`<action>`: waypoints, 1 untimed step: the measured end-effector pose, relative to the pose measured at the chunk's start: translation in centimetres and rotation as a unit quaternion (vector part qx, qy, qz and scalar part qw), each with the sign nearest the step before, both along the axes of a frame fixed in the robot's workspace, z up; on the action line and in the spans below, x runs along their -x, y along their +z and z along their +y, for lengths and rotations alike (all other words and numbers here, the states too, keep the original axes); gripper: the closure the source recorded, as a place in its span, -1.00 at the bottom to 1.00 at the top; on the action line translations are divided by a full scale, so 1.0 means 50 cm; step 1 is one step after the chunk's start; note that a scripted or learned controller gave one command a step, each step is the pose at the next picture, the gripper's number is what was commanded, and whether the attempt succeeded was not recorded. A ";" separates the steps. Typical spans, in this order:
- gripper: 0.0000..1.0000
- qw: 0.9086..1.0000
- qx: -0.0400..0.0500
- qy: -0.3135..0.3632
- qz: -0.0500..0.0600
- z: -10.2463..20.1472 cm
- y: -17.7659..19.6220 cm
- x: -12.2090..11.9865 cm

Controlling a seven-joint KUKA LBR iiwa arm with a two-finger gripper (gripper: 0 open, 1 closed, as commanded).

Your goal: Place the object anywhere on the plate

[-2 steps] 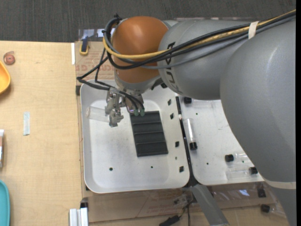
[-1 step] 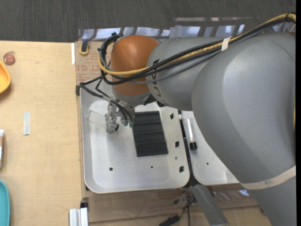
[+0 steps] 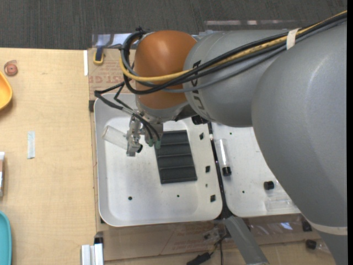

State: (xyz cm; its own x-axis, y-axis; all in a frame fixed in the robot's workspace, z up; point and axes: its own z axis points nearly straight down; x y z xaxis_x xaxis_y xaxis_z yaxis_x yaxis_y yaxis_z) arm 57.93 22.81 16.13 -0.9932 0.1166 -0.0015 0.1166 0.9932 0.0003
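Looming largest and closest to the lens is the grey arm [image 3: 287,93], sweeping in from the right, a yellow cable strung along it and the orange band [image 3: 161,65] bulging above the wrist. Below that band hangs the gripper [image 3: 134,143], low over the left bin [image 3: 110,203], near its upper left corner. Whether it is parted or closed I cannot tell from this angle; the metal parts blur together.

Just beside the gripper, on its left, lies a small clear, pale piece [image 3: 114,136], flat on the bin floor. If that is the object, it looks to be resting in the bin rather than lifted, though I cannot be sure of contact. A black ribbed block [image 3: 176,156] sits in the middle of the same bin. I cannot make out a plate for certain, so my read is that the task is early: the pickup is not confirmed, and the carry and the placing are all left.

Over in the right bin [image 3: 248,200] lie a thin white stick [image 3: 220,150] with a dark tip and a small black piece [image 3: 268,185]. Left of the bins runs the light wooden surface [image 3: 49,148], with an orange thing [image 3: 4,93] at its far left edge and a teal one [image 3: 4,239] at the bottom corner. Dark carpet [image 3: 110,10] fills the room beyond.
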 end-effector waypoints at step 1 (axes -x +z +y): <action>1.00 1.000 0.001 0.018 0.000 -0.001 0.212 -0.104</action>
